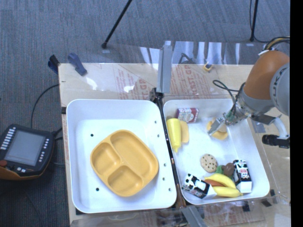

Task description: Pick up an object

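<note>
- The grey arm with its orange band is reaching in from the right, and its end effector (218, 125) is hanging low over the upper right part of the right shallow white bin (263, 164), directly above a small yellow wedge-shaped toy food piece (219, 134).
- That wedge is looking like the likeliest target for the pick, since the end effector is sitting right on top of it; whether it is touching the piece is too small to tell.
- I cannot tell whether the end effector is released or clenched, and nothing is visibly lifted.
- The wedge is lying apart from its neighbours, giving open floor to descend on, with the bin's back wall near behind it.
- A small red-and-white carton (187, 114) is lying near the back wall to the left, and a pale yellow banana-like piece (174, 133) is lying along the divider side.
- A round brown cookie (208, 162) is sitting alone mid-bin.
- The front corner is crowded: a yellow banana (222, 185), a black-and-white milk carton (242, 175) and another black-and-white carton (196, 185) are pressing together against the rim, making harder picks.
- The left shallow white bin (80, 126) is carrying a yellow compartment tray (124, 162), well apart from the arm.
</note>
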You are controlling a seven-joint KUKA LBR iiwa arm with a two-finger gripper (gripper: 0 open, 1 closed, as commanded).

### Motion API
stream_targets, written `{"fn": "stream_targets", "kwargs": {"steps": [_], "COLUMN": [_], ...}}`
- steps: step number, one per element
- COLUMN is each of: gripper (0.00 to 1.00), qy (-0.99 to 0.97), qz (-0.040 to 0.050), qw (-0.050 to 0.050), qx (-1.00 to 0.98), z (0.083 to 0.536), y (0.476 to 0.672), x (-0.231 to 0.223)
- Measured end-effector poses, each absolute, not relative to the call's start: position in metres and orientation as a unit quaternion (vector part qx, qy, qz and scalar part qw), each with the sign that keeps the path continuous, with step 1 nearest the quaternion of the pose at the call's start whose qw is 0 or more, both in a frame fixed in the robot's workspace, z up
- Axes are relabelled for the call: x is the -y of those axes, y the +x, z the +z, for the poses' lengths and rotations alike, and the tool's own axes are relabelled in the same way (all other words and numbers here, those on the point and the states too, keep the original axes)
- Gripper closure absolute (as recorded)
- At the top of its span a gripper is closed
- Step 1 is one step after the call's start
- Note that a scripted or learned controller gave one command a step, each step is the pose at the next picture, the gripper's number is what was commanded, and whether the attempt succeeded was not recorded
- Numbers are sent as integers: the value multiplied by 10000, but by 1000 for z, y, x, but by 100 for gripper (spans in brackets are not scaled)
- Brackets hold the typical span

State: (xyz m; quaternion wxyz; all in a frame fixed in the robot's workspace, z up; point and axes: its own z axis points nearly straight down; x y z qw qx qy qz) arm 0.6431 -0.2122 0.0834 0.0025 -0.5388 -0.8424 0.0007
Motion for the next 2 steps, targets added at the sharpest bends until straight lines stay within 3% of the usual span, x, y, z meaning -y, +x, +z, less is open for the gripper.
{"fn": "stream_targets", "kwargs": {"steps": [1, 2], "gripper": [100, 100], "qy": [-5374, -5368], "qz": [0, 0], "qw": [10, 17], "qx": [8433, 8437], "z": [94, 102], "y": [645, 646], "x": [212, 211]}}
